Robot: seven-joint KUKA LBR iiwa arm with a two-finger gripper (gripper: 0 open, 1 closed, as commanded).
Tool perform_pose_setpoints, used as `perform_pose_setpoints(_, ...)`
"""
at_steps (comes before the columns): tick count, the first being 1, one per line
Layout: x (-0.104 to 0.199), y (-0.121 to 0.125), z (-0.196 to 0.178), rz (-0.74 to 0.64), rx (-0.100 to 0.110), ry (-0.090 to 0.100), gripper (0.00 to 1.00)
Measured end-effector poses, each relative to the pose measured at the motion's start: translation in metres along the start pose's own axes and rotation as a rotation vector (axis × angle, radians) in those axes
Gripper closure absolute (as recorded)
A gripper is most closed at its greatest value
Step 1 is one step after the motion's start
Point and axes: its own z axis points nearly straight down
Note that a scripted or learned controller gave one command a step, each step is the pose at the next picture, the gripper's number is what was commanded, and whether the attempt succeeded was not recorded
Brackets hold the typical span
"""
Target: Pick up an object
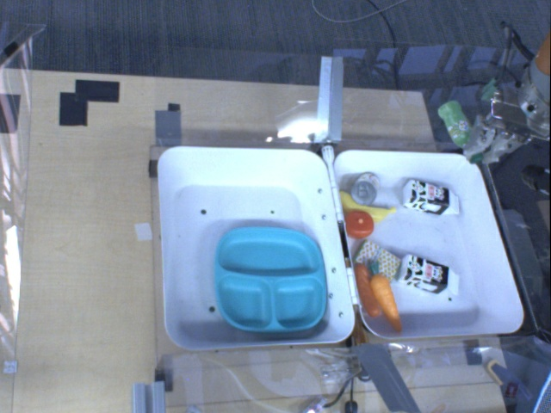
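We see the gripper [498,138] at the far right, above the top right corner of the right shallow white bin [499,256], outside the bin's inner area. The arm comes in from the right edge, and little of it shows. Between the gripper and the edge of the bin there is a green oblong object [455,121]; we cannot tell if it is held or how the pincer stands.

In the right bin, the orange plastic carrot [380,293] lies near the lower left corner, its long axis running from upper left to lower right. A second orange piece [368,289] lies just beside it. Two small white cartons with black cow patches [426,197] [424,274] lie flat, one near the top and one lower; their print is too small to read. A yellow banana-shaped toy [365,208] lies along the left side, with a small grey round can [365,187] above it and a red-orange round piece [359,224] below it.

In the left shallow white bin [185,231] a light blue divided plastic plate [270,278] lies flat, with three compartments.
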Motion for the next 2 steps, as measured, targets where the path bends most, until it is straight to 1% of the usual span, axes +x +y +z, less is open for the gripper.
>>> perform_pose_setpoints(1, 0.064, 0.015, 0.033, -0.099, 0.002, 0.002, 1.00)
perform_pose_setpoints(2, 0.127, -0.039, 0.040, -0.054, 0.003, 0.003, 1.00)
